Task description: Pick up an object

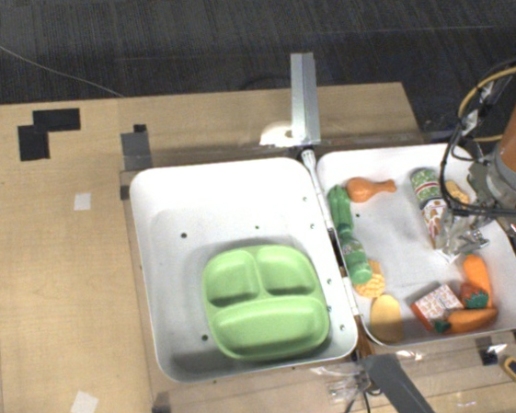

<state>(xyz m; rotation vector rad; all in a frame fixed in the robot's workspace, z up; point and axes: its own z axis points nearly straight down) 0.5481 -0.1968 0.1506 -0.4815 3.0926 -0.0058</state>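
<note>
Two metal fingers of the gripper (459,241) hang low near the right bin's (399,222) right edge — whether they're parted or pinched, I cannot tell. Just beside them lies a carrot (476,276), with a small red carton (436,303) toward the bin's front edge.

Lying pale and wooden under everything: table (56,298). Resting directly on it, side by side and touching along the middle: left white bin (161,212) and right white bin (399,222). Standing upright just behind their join: metal post (304,94). Sticking to the far left part: black patches (46,131). Lying further forward: small pale squares (84,405).
</note>
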